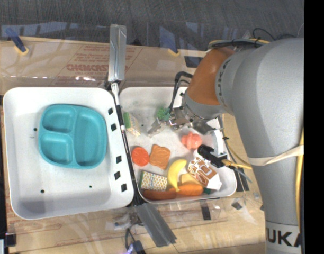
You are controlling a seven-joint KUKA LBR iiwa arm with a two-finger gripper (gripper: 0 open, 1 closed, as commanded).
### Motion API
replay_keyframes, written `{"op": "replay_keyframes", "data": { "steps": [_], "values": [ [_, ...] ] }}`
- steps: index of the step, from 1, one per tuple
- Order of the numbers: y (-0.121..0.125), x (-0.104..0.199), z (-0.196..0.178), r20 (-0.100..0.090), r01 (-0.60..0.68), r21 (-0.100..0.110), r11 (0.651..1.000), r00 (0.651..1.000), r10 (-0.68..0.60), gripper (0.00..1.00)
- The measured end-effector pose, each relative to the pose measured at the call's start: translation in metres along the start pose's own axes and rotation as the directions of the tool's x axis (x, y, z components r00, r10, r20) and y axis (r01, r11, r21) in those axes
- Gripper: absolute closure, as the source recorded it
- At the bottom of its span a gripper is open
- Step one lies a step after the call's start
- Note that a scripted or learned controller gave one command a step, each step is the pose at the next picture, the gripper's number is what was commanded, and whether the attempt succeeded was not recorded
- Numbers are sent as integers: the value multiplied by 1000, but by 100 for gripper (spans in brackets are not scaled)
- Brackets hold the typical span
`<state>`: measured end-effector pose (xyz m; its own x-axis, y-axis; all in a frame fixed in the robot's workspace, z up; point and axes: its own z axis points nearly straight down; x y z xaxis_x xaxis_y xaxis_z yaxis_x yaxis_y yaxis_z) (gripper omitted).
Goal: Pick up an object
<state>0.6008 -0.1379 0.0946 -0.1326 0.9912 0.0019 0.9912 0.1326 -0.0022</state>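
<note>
My gripper (161, 122) hangs low over the upper middle of the right bin (151, 93), at the end of the grey arm with its orange band (204, 83). A small green item (163, 111) lies just behind it. A pink round item (191, 140) sits to its right. Below it lie an orange-red round piece (140, 156) and an orange toast slice (160, 155). Nearer the front are a banana (176, 172), a waffle piece (153, 181), a red sausage (159, 194), an orange carrot (191, 190) and a brown-and-white packet (203, 171). I see nothing held in the gripper.
The left bin (24, 194) holds a teal divided plate (73, 135). A small yellow-green piece (128, 121) lies against the right bin's left wall. A black part (208, 154) juts over the bin's right side. The arm's body covers the bench to the right.
</note>
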Motion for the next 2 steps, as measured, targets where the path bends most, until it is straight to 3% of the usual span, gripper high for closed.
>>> {"op": "replay_keyframes", "data": {
  "steps": [1,2],
  "values": [
    [-102,-9,2,1,-43,-1,999,999,43,0],
    [-99,-8,-10,1,-39,-7,999,999,39,100]
  ]
}}
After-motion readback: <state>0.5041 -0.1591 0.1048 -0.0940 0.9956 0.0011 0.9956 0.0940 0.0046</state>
